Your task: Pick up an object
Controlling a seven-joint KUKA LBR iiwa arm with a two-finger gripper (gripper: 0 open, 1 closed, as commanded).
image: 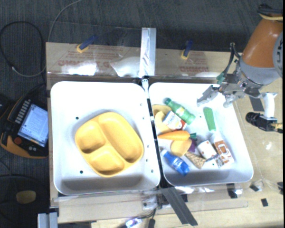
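No label is legible. One yellow three-compartment plastic tray (109, 142) is seen in the left white bin (61, 127); gripper (217, 95) spread wide, nothing held, over the right white bin (244, 160).

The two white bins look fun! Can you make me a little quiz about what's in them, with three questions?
1. True or false: the yellow tray lies in the left bin.
2. Which thing lies nearest the front wall of the right bin? A) the green bottle B) the blue bottle C) the carrot
3. Fill in the gap: the gripper hangs over the far ____ corner of the right bin.

Key: 1 true. 2 B. 3 right; nothing shows between its fingers.
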